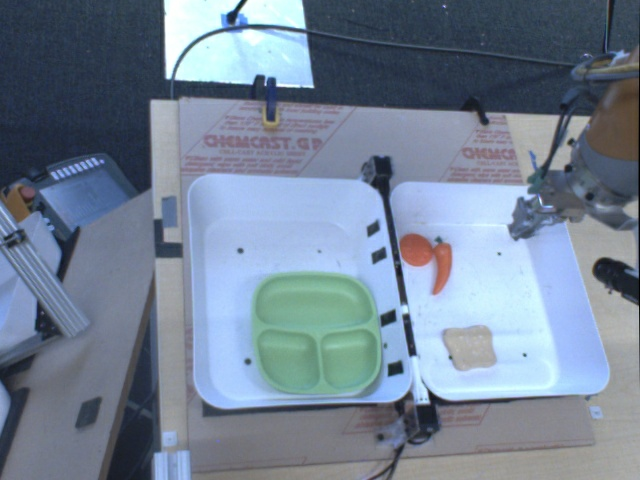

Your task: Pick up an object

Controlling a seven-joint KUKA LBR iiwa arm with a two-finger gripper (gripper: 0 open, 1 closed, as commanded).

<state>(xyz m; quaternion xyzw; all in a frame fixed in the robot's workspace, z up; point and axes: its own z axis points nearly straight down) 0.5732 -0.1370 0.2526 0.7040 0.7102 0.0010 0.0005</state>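
Note:
In the right bin (560,298) lie three things. A round orange-red tomato (415,249) rests near the bin's left wall, and an orange chili pepper (441,265) lies just to its right, touching it. A beige slice of bread (469,347) sits near the front. My gripper (524,218) hangs over the right bin's far right part, well to the right of the tomato and pepper, with nothing visible in it.
The left bin (220,228) holds a green divided plate (317,332) at its front right. A black divider (392,268) with clips runs between the bins. A grey device (85,193) and a metal rail (40,278) sit on the side table at the left.

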